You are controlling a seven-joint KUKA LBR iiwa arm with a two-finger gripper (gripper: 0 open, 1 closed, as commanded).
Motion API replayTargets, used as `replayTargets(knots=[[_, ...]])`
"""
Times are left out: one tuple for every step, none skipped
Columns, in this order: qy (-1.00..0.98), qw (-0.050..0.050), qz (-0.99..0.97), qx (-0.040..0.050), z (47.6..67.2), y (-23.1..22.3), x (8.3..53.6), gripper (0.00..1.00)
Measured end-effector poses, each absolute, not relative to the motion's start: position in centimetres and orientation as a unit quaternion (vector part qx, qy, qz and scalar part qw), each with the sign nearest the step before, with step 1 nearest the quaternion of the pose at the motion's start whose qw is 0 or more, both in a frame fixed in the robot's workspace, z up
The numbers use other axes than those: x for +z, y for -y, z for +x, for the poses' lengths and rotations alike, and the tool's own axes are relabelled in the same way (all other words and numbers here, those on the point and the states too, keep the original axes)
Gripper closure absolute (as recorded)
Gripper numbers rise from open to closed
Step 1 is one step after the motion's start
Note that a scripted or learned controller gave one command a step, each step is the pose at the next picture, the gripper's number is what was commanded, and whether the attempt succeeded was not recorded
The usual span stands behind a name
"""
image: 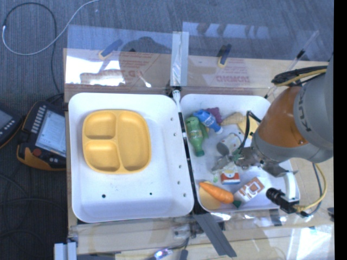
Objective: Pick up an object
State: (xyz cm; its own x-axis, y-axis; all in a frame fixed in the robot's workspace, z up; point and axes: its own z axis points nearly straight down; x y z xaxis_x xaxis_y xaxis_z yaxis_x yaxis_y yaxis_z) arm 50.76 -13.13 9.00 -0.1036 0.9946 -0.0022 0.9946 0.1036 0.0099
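My gripper (227, 155) hangs low over the middle of the right bin (255, 99), its grey fingers pointing left. Around it lie a green bottle (194, 135), a blue bottle (208, 119), a purple item (216, 113) and a pale yellowish item (234, 118). Just below the gripper sits a small red-and-white carton (231, 177). An orange carrot (216, 193) and a second red-and-white carton (250, 189) rest at the bin's front. I see nothing held between the fingers.
The left bin (162, 199) holds a yellow divided plate (116, 141). A clear wall stands behind both bins. A teach pendant (43, 136) lies on the floor at the left. The arm's orange band (282, 123) covers the right bin's right side.
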Motion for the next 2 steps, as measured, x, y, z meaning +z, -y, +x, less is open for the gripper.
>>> replayTargets(knots=[[-0.743, 0.004, 0.669, 0.0039, 50.9, 13.0, 10.0, 1.00], [-0.684, 0.000, 0.729, -0.0026, 56.0, 9.4, 18.3, 1.00]])
